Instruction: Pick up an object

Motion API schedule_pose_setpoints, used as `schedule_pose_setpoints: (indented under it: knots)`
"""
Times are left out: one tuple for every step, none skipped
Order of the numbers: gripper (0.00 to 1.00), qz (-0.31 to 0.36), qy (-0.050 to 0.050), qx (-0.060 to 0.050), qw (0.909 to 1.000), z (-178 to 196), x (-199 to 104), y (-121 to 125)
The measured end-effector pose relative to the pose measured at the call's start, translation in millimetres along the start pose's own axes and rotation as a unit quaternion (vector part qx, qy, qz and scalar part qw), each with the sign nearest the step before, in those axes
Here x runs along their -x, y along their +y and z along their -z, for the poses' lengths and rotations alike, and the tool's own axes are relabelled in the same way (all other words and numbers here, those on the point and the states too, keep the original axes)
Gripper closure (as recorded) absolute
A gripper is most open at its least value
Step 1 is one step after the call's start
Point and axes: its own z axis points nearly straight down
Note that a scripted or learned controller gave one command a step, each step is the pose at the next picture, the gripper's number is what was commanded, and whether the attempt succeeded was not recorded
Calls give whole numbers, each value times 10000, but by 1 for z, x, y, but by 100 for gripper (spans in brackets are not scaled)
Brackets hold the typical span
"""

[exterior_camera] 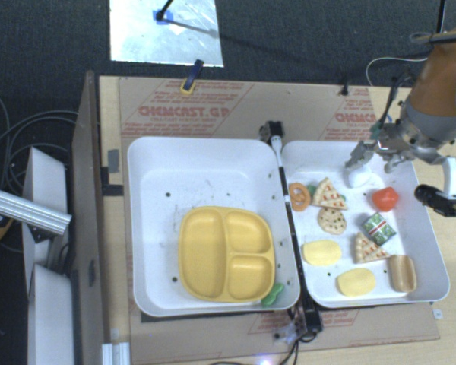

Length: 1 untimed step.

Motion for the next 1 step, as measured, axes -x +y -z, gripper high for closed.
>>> schedule_pose_setpoints:
  knots:
    - [0,-49,9,-35,10000,-111,55,-70]
